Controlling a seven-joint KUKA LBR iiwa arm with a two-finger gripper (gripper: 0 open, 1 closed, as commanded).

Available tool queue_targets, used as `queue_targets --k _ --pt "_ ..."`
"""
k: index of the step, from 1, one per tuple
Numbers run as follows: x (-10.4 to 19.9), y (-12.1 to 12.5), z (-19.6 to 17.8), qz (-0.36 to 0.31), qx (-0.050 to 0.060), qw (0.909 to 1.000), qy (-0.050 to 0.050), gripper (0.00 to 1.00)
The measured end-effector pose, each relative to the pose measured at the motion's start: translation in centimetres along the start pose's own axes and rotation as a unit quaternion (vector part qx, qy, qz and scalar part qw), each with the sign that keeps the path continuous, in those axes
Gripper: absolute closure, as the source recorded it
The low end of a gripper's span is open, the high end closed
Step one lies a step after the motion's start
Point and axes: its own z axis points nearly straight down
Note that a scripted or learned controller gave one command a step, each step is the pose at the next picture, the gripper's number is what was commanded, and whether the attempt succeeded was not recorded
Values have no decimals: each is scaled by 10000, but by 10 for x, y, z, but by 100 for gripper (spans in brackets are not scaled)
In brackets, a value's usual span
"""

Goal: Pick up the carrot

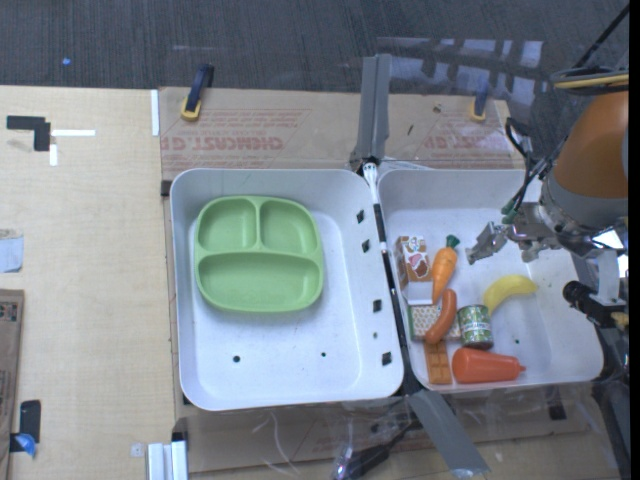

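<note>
Carrot (444, 265) lies at gripper's (487, 243) 8 o'clock, near; long axis runs 1-to-7 o'clock, green top up. We see fingers spread, gripping nothing.

Even, bright overhead light is washing over the bench (80, 268); no hard shadows are falling anywhere. The two white bins are reading near blown-out: the left bin (290, 368) is showing only a soft grey gradient along its walls, and the right bin (560, 358) is looking similarly flat. The green divided plate (260, 253) is casting just a faint shadow at its rim. The dark floor (300, 18) up top is staying dim, with pale streaky reflections. Overall focus is slightly soft; small labels on the food items are blurring out. The gripper (497, 240) is looking smeared, low detail.
</note>
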Motion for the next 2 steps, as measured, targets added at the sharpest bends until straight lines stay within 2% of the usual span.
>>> queue_targets --k 1,2 --pt "50 3 41 -456 -106 9989 -32 0" --pt "54 6 40 -460 -110 9989 -77 0"
